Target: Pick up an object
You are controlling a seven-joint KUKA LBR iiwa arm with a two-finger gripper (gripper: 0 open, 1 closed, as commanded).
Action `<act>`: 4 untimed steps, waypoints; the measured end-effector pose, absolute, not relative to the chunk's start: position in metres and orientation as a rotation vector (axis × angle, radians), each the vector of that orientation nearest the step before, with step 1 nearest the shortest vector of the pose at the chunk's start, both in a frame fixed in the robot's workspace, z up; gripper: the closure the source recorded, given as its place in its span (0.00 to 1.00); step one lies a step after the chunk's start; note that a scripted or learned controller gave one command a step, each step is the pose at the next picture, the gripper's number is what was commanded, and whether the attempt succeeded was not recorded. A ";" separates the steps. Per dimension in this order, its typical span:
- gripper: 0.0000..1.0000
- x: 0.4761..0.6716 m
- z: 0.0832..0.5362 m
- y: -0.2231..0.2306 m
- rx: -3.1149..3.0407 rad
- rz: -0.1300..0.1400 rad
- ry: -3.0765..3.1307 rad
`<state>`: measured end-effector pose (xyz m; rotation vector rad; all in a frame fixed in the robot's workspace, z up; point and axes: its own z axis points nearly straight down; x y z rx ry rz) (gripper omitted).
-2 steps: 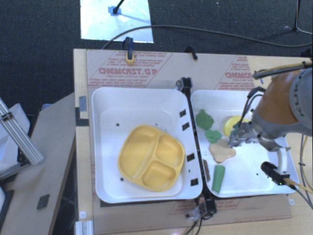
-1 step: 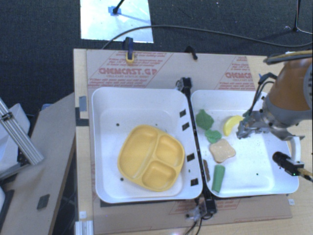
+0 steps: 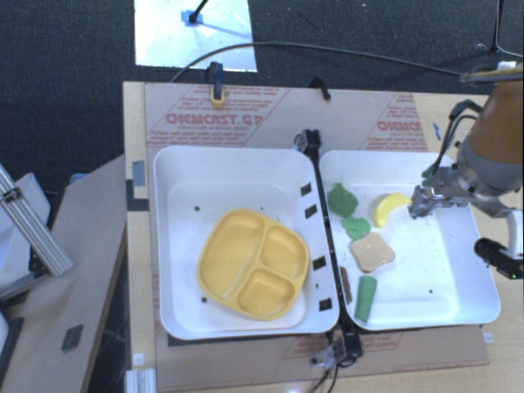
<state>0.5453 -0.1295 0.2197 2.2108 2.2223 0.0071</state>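
The right bin [image 3: 463, 289] holds several toy foods. A yellow banana [image 3: 390, 209] lies near its middle back, a tan toast slice [image 3: 372, 253] in front of it. Two green leafy pieces [image 3: 341, 199] [image 3: 357, 227] lie along the left wall, and a green cucumber [image 3: 365, 297] lies at the front left. My gripper [image 3: 419, 203] hangs low over the bin, just right of the banana's right end. Nothing shows held in it.
The left bin [image 3: 176, 244] holds a yellow divided plate [image 3: 254, 263]. A black clip strip [image 3: 321, 219] runs along the wall between the bins. The arm's orange band and grey wrist [image 3: 491, 150] stand over the right bin's back right corner.
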 end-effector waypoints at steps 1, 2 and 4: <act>1.00 0.546 0.221 -0.130 2.214 0.003 2.225; 1.00 0.549 0.224 -0.082 2.210 0.005 2.232; 1.00 0.536 0.210 0.027 2.211 0.004 2.233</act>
